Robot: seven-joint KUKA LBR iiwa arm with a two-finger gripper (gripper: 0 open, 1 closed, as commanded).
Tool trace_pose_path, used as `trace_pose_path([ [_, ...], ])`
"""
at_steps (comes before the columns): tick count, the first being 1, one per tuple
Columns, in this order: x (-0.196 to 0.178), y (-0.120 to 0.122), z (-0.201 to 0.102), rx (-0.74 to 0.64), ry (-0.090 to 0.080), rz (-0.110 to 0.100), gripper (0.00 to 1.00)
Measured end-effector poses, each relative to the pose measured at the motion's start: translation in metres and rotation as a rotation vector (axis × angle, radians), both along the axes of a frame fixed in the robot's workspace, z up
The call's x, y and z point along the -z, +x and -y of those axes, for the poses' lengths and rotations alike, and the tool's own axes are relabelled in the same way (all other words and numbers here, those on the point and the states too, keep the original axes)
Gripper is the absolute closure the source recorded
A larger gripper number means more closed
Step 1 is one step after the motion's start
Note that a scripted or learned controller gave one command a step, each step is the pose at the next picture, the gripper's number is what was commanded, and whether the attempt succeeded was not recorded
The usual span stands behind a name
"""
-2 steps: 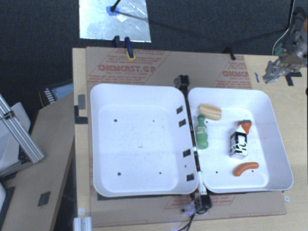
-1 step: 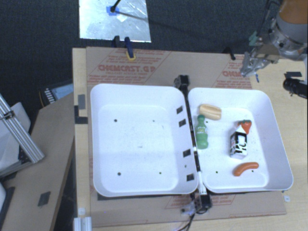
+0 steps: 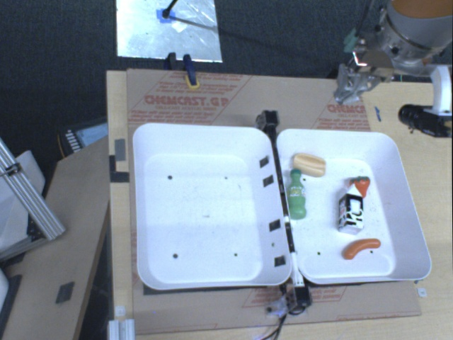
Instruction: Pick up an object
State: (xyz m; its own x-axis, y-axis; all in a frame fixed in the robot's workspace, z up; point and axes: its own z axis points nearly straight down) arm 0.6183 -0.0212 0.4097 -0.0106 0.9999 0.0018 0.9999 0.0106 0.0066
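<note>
Right bin (image 3: 403, 190) is holding, near to far: sausage (image 3: 362, 248), milk carton (image 3: 352, 207), green bottle (image 3: 296, 195), bread roll (image 3: 309, 164). End effector (image 3: 352, 91) is hanging beyond the bin over the worktop (image 3: 233, 98), carrying nothing; open/closed can't tell. Looks like approach step; next it's needing to come in over one item & descend.

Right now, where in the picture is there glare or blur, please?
In the camera view, the metal sheet at top shines with uneven glare; the gripper looks soft and blurred; the objects in the right bin stay reasonably sharp under even light.
</note>
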Motion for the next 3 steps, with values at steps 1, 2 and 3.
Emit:
trace_pose_path([
  [1, -0.005, 0.051, -0.069, -0.001, 0.000, 0.000, 1.00],
  [2, -0.088, 0.050, -0.139, -0.001, 0.002, 0.005, 1.00],
  [3, -0.128, 0.049, -0.226, -0.003, 0.004, 0.000, 1.00],
])
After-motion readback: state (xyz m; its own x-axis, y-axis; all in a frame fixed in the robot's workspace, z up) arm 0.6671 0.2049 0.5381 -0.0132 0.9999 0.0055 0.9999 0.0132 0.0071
